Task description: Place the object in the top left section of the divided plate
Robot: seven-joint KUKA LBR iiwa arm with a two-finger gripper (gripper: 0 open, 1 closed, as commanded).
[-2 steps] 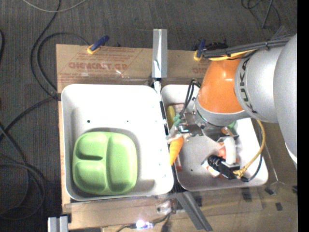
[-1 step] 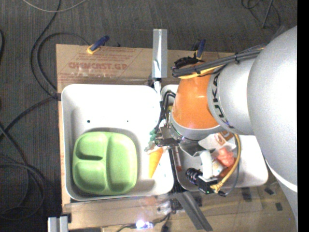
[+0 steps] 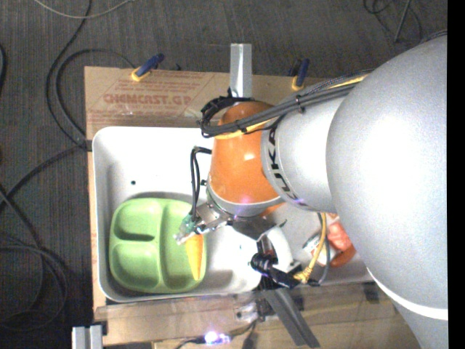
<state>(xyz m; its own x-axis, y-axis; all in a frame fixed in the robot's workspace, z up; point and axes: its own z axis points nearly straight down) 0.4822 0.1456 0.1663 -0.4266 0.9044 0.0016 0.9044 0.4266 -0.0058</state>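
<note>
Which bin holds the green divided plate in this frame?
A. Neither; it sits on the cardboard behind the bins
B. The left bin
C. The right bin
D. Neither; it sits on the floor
B. The green divided plate lies flat in the left bin, toward its near edge, with an orange object at the plate's right side, below the arm's orange band.

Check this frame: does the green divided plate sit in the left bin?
Yes, the green plate lies in the lower part of the left bin, on its white floor.
</note>
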